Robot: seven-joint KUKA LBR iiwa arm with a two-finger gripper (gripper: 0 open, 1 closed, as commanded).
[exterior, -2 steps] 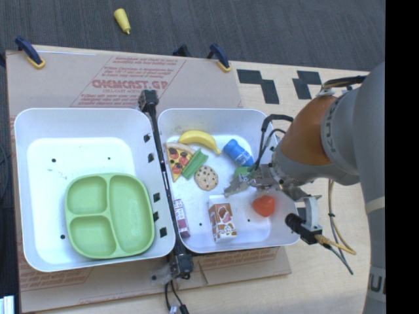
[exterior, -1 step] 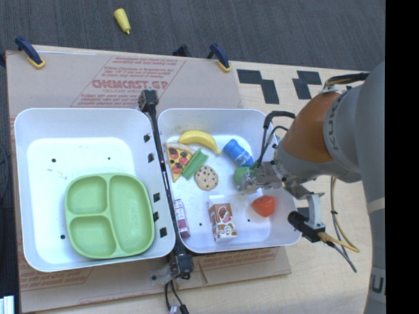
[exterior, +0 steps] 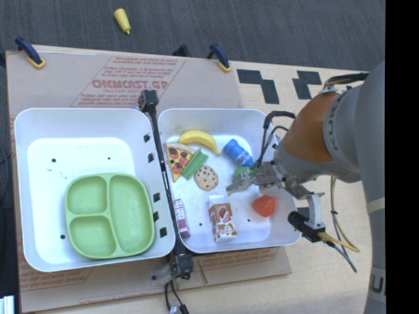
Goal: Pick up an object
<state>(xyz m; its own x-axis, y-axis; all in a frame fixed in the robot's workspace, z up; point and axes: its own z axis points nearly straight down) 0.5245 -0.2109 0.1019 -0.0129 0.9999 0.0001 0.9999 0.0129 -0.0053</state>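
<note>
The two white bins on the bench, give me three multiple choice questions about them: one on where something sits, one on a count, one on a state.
1. Where does the light green divided plastic tray lie?
A. left white bin
B. right white bin
C. the cardboard sheet
2. How many compartments has the tray?
A. two
B. three
C. five
3. How does the small brown and white carton rest?
A. lying in the right bin
B. held up by the gripper
C. standing on the tray

Answers: 1 A, the tray lies in the left bin. 2 B, three hollows show. 3 A, it lies on the bin floor, near the red round toy.
</note>
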